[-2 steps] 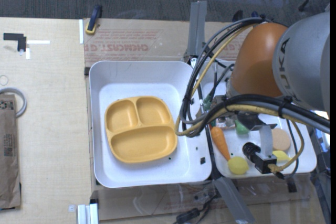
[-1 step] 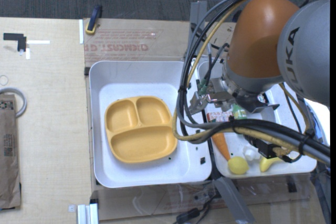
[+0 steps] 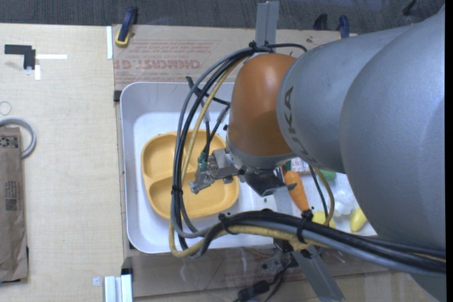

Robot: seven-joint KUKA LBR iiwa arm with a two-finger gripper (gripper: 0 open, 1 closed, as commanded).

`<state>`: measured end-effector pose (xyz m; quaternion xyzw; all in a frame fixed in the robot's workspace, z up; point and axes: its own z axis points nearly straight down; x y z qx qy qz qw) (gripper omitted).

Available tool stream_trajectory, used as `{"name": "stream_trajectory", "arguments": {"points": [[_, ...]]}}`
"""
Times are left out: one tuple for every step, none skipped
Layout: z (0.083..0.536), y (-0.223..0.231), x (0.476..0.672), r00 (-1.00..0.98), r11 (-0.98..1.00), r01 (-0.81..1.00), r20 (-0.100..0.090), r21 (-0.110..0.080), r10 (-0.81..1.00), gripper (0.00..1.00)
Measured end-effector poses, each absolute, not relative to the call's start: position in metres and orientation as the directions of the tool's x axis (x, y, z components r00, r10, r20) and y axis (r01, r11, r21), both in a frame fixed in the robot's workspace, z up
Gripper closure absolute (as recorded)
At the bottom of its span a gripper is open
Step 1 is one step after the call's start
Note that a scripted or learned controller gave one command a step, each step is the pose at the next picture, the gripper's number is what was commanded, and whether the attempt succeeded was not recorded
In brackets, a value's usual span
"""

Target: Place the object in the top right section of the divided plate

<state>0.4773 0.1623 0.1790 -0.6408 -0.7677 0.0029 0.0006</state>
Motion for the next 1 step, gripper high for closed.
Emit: {"name": "stream_trajectory", "arguments": {"points": [[0.0914, 0.1067, 0.4774, -0.299, 0.299, 0.954, -0.001, -0.001, 0.954, 0.00]]}}
